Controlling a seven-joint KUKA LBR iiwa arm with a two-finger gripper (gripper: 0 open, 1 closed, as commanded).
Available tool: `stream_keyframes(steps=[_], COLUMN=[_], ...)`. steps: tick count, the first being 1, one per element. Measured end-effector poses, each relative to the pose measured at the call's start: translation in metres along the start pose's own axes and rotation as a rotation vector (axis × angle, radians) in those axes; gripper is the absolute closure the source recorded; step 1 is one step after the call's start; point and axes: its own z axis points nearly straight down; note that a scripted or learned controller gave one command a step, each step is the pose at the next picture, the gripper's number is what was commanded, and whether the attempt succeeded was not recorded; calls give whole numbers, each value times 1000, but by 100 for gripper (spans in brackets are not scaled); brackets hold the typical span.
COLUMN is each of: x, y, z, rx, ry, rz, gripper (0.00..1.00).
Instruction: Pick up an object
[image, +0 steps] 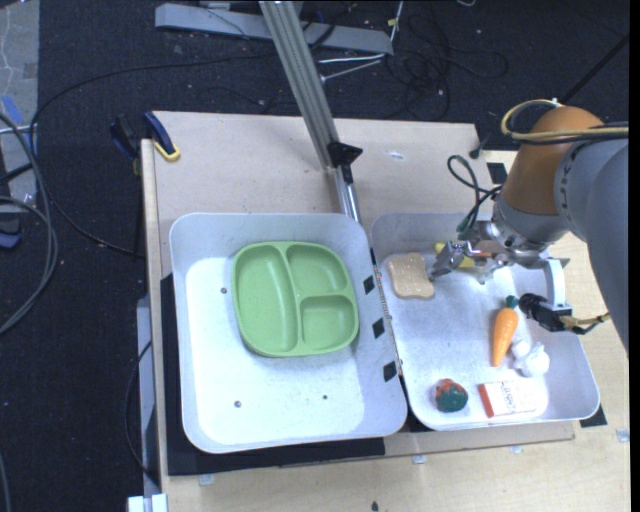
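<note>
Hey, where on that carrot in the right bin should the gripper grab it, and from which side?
Probably mid-body on the carrot, coming straight down, fingers closing across its narrow width. It lies flat and lengthwise, green top away from the camera; a white object crowds its lower right.

Plainly a robotics lab or test cell rather than a home. Plywood bench on dark speckled carpet, loose black cables trailing across the floor at left and far. Metal camera pole rising from the far bench edge. Two white bins clipped side by side, toy food in the right one.
</note>
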Motion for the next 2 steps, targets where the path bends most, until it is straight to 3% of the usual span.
stream_keyframes(steps=[1,2], x=[0,-8], y=[2,6], z=[-14,-75], rx=[-6,-12], ry=[-2,-3], rz=[-1,0], gripper=[100,100])
